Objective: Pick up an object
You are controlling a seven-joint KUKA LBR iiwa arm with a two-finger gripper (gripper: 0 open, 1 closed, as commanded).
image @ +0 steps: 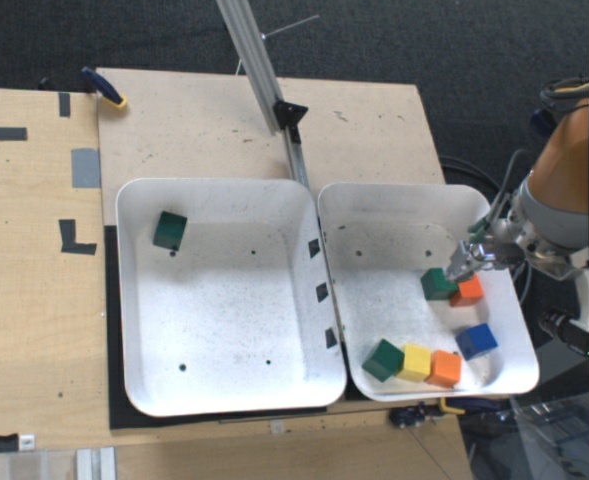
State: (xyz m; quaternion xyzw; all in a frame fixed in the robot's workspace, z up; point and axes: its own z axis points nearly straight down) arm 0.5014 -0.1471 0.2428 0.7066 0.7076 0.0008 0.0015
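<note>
Where the arm reaches into the right bin (426, 200), the gripper (466, 265) sits low by its right wall | jaws: cannot tell wide or narrow | dark green block (436, 285) and orange block (466, 291) just beside them | blue block (476, 340) nearer the front | green block (382, 359), yellow block (415, 361), second orange block (444, 368) in a row at front edge | left bin (134, 268): lone green block (170, 230), back-left corner.

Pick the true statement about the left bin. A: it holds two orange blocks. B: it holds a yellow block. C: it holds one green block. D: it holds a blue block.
C: a single green block lies near the far left corner of the left bin.
</note>
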